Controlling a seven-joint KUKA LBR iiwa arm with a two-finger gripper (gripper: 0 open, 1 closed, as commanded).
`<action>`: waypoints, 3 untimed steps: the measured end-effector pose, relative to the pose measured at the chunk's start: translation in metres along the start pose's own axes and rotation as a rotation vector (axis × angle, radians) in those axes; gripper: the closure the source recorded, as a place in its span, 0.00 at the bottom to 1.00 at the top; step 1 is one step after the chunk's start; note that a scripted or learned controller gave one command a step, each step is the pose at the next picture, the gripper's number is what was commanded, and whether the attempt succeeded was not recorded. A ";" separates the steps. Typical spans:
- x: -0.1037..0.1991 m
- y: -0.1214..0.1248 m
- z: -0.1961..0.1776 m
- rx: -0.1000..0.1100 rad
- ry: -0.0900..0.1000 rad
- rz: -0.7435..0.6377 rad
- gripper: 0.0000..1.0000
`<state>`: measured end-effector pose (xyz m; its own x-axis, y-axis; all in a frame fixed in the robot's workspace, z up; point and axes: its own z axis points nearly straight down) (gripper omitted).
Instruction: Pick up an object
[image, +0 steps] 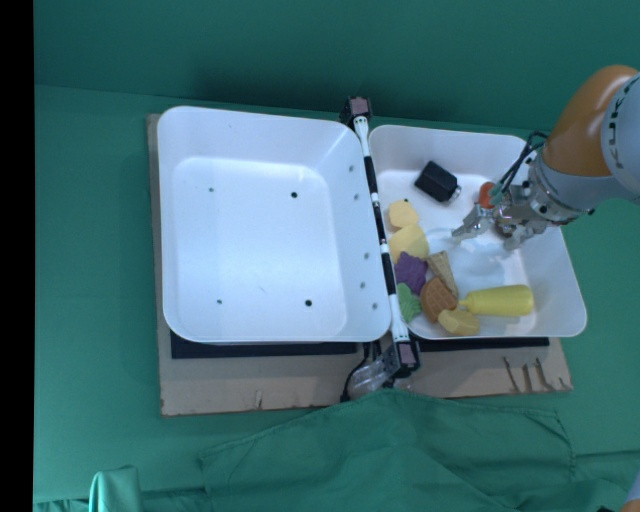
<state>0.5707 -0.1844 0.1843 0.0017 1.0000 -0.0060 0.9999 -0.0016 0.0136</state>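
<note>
Camera view: unlabelled black block (437, 181).

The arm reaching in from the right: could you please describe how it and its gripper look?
The grey arm has a rounded orange band above the wrist. Thin dark cables loop beside the wrist. Its metallic grey two-finger gripper carries a small orange-red part near its base.
</note>
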 end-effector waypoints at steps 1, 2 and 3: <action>0.039 -0.041 -0.007 0.013 0.005 0.001 0.00; -0.002 -0.066 -0.067 0.004 0.000 0.006 0.00; 0.058 -0.007 -0.052 0.006 0.005 -0.006 0.00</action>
<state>0.5626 -0.1260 0.2362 -0.0045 1.0000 -0.0015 1.0000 0.0045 0.0072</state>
